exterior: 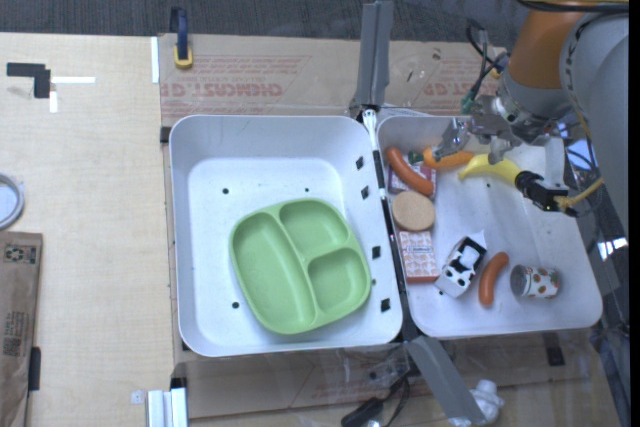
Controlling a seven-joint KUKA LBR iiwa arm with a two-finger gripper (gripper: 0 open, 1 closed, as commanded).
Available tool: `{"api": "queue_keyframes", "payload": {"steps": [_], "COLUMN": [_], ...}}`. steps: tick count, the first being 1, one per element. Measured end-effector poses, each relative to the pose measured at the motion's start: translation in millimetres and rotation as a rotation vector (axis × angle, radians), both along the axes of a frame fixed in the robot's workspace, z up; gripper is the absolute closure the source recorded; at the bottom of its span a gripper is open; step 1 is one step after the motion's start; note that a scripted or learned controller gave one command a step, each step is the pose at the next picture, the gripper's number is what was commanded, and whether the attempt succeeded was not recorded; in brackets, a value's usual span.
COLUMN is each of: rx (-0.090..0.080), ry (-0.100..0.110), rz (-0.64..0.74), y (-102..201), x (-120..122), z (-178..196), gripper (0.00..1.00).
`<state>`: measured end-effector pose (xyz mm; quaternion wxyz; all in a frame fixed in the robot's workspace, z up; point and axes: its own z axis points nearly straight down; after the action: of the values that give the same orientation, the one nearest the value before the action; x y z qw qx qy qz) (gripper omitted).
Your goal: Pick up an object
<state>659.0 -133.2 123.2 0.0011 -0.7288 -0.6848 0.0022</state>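
Pincer sits just above the banana — carrot beside.

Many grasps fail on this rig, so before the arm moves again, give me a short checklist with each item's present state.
1. Gripper is over the right bin: ok.
2. A target lies close by: ok, the carrot and banana are next to it.
3. Something is already held: cannot tell.
4. Targets are spaced apart: not ok, the carrot, banana and upper sausage crowd together.
5. Green divided plate is out of the way in the left bin: ok.
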Motion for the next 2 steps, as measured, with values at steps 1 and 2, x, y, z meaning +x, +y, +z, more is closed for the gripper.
{"api": "queue_keyframes", "payload": {"steps": [1,2], "rx": [-0.002,-0.001], "ry": [0.004,-0.007], "rz": [0.253,0.163], "y": [34,-7], "x": [-1,-74], "z": [-29,-29], "gripper": [0.00,0.00]}}
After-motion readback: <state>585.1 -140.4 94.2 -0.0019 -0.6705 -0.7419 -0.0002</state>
